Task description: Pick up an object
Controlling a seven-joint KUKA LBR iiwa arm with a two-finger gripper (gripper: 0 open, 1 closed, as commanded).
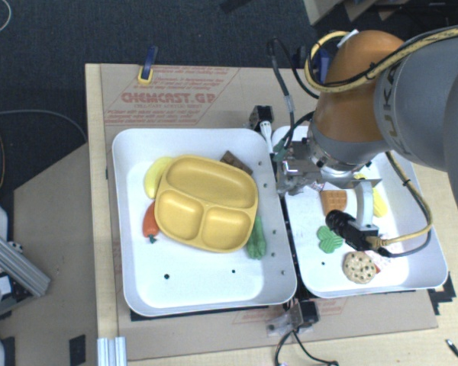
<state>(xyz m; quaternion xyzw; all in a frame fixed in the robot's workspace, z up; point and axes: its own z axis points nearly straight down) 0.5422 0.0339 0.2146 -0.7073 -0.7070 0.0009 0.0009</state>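
My gripper (296, 175) hangs under the orange wrist band at the left side of the right bin (412, 277), close to the wall between the two bins. The arm's wrist covers what lies directly below it. In the right bin, just right of the gripper, an orange-brown toast-like piece (334, 201) lies flat. Below it sit a small green toy (329, 239) and a speckled round cookie (358, 266). A yellow piece (379, 202) shows at the bin's right, partly behind a cable.
The left bin (130, 204) holds a yellow divided plate (206, 203), with a yellow item (154, 174), a red-orange piece (150, 223), a green leafy piece (256, 241) and a brown item (233, 160) around it. A black cable and connector (349, 230) cross the right bin.
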